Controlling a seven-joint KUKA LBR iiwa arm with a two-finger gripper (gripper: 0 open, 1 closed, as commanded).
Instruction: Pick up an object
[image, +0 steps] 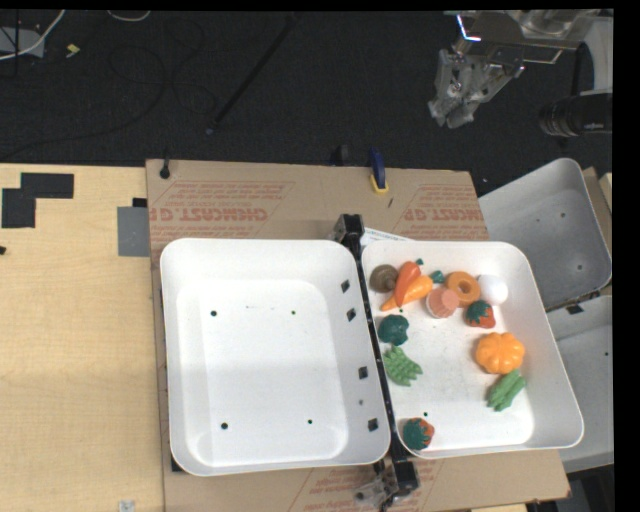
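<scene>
Dark floor with loose cables fills the far side of my view, and nearer me the pale wooden desk (70, 330) carries a brown cardboard sheet (260, 205) with two shallow white bins on it. From my seat I see the left white bin (260, 355) with only small dark holes in its floor. The right white bin (540, 400) holds all the toy food: an orange carrot (408, 285) beside a brown round piece (382, 278), a pink cylinder (442, 302), an orange ring-shaped piece (462, 286), a white egg-like ball (493, 290), a red strawberry-like piece (481, 315), an orange pumpkin (499, 352), a long green pod (506, 391), a dark green round piece (393, 328), a light green leafy piece (402, 366), and a red and green piece (417, 433) at the near corner.

I see the grey two-finger gripper (458, 95) hanging high over the dark floor, well apart from both bins and beyond their far edge. Nothing sits in it that I can make out; whether it is wide or narrow, I cannot tell at this angle.
</scene>
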